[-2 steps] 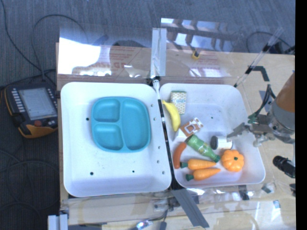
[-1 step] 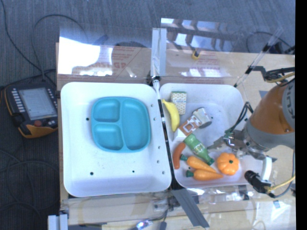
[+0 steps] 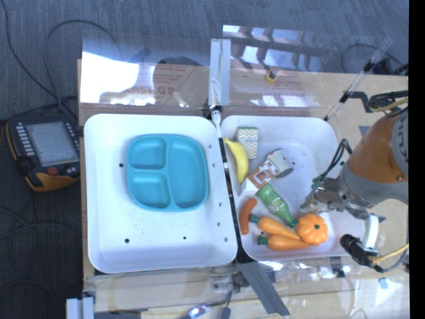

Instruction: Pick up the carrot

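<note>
Two shallow white bins sit side by side on the surface. The left bin [image 3: 99,238] holds a blue divided plate [image 3: 166,171] lying flat near its middle. The right bin [image 3: 325,135] holds the clutter: a carrot [image 3: 277,227] lies near the front wall, angled, with a second carrot [image 3: 287,242] just below it, the two touching or nearly so. An orange toy pumpkin [image 3: 312,229] rests against their right ends. A green bottle [image 3: 275,204] lies tilted just above the carrots, a slim red-orange piece [image 3: 246,215] lies to their left near the dividing wall, and a yellow banana [image 3: 238,158] lies along that wall farther back. A small patterned box [image 3: 247,137] and a grey-and-white packet [image 3: 273,165] sit toward the back. The gripper [image 3: 324,195] hangs low at the bin's right side, just above the pumpkin and apart from the carrots; whether it is spread or pressed together I cannot tell.
</note>
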You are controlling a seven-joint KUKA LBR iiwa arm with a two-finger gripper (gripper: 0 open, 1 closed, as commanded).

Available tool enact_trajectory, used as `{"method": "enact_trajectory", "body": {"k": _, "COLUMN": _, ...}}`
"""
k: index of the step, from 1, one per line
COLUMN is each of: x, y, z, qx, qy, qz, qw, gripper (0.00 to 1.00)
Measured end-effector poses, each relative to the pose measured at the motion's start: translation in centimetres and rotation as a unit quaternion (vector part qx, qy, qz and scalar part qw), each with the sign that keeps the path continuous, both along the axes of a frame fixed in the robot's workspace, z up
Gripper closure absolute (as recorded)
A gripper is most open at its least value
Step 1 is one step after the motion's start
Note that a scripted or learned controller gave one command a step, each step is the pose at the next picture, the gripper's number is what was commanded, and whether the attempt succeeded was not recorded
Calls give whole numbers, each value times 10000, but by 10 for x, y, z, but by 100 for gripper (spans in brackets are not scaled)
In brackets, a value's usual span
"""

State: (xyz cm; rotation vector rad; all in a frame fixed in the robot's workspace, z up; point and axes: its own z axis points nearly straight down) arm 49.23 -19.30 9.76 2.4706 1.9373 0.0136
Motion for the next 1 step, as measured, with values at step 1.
{"method": "enact_trajectory", "body": {"k": 1, "x": -9, "y": 8, "z": 81, "qx": -17, "qy": 77, "qz": -1082, "qw": 9941, "gripper": 100}}
